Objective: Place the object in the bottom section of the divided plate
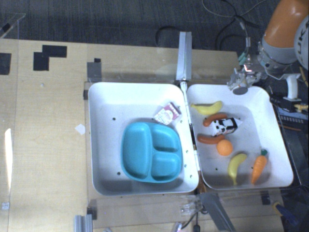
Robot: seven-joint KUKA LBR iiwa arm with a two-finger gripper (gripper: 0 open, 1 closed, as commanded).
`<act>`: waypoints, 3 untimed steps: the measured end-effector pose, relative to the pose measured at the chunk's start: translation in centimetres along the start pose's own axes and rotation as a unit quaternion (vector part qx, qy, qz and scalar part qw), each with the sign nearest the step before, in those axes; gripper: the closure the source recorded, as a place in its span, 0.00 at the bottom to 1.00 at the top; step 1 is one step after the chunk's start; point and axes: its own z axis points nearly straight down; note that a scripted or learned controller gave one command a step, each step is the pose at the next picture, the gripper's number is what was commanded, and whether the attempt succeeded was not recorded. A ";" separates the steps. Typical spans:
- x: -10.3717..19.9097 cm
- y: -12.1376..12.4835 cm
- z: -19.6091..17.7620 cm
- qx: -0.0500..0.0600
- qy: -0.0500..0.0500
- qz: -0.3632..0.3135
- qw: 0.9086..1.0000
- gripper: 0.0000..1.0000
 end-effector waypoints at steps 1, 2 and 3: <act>7.5 -4.7 4.0 0.002 0.002 0.006 1.000 1.00; 16.2 -11.0 3.9 0.002 0.002 0.020 1.000 1.00; 23.6 -13.9 4.0 0.003 0.002 0.000 1.000 1.00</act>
